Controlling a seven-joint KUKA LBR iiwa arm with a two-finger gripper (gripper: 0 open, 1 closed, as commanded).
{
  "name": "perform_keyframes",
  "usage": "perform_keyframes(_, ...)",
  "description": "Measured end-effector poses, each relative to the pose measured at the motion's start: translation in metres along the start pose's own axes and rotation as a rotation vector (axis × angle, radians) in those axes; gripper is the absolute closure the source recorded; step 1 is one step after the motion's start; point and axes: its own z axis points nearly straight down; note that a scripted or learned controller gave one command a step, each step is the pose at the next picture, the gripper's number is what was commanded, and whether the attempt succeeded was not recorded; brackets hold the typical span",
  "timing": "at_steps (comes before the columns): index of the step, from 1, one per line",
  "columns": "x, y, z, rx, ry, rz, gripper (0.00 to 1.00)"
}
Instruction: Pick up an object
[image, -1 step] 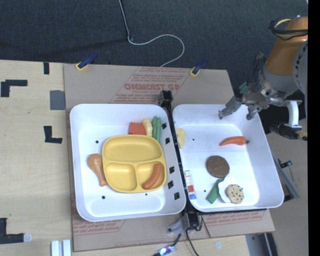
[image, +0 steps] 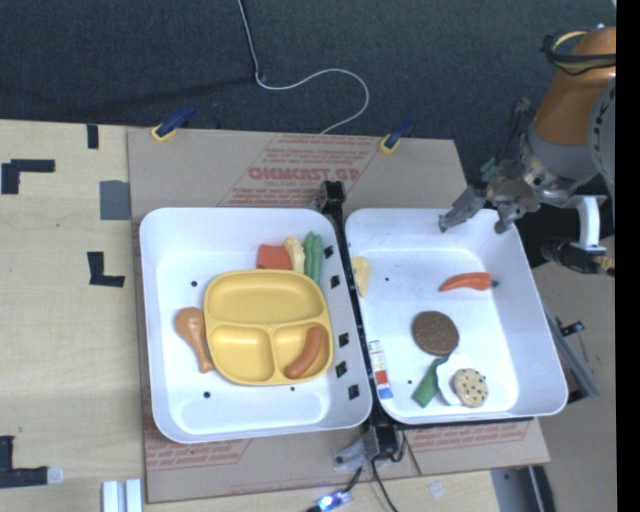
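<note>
My gripper hangs over the far edge of the right bin, its two fingers spread apart with nothing between them. Below it in that bin lie a red-orange chili, a round brown patty, a green pod and a chocolate-chip cookie. A pale yellow piece rests against the bin's left wall. The chili is the nearest object, a short way in front of the fingers.
The left bin holds a yellow divided plate with a sausage in one compartment, a drumstick beside it, and red, yellow and green pieces behind it. A cable loops behind the bins.
</note>
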Motion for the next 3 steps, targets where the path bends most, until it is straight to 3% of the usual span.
perform_keyframes(3, -0.012, -0.003, 0.13, 0.001, -0.001, -0.002, 0.0)
